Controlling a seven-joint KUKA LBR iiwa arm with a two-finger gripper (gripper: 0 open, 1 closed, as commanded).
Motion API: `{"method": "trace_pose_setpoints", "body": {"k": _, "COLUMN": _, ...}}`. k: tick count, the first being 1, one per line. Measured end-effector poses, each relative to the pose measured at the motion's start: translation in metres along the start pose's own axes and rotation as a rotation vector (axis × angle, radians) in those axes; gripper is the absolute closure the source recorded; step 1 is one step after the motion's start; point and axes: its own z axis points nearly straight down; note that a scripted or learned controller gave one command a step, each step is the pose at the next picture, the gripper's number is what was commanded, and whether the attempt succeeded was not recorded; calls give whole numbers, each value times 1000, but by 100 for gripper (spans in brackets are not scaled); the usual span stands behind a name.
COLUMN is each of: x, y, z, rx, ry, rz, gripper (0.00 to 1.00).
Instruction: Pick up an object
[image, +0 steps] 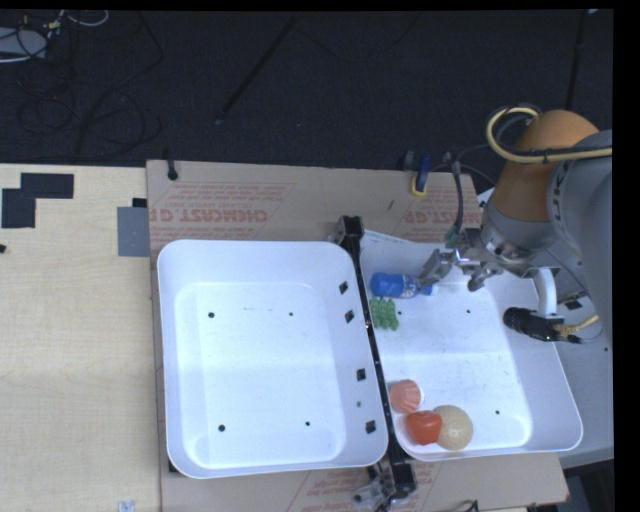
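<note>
The left bin (200, 270) was seen on the bench, and in the right bin (520, 400) a blue object (388, 286) and a small green object (385, 315) were placed near its upper left corner, while a pink object (405, 395), a red object (424, 427) and a pale yellow ball (455, 427) were clustered at its lower left. The gripper (455, 268) was held above the right bin's upper part, just right of the blue object, with its fingers spread apart and nothing gripped between them.

Cardboard (250, 205): upside-down red print, illegible.
</note>
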Motion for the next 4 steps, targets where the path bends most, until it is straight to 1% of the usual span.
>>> {"method": "trace_pose_setpoints", "body": {"k": 1, "x": -65, "y": -61, "z": -91, "rx": -3, "ry": -7, "rz": 14, "gripper": 0}}
{"method": "trace_pose_setpoints", "body": {"k": 2, "x": -63, "y": -22, "z": -4, "rx": 6, "ry": -1, "rz": 4, "gripper": 0}}
{"method": "trace_pose_setpoints", "body": {"k": 3, "x": -37, "y": -43, "z": -134, "rx": -11, "ry": -5, "rz": 4, "gripper": 0}}
{"method": "trace_pose_setpoints", "body": {"k": 4, "x": -51, "y": -64, "z": -33, "rx": 10, "ry": 0, "rz": 10, "gripper": 0}}
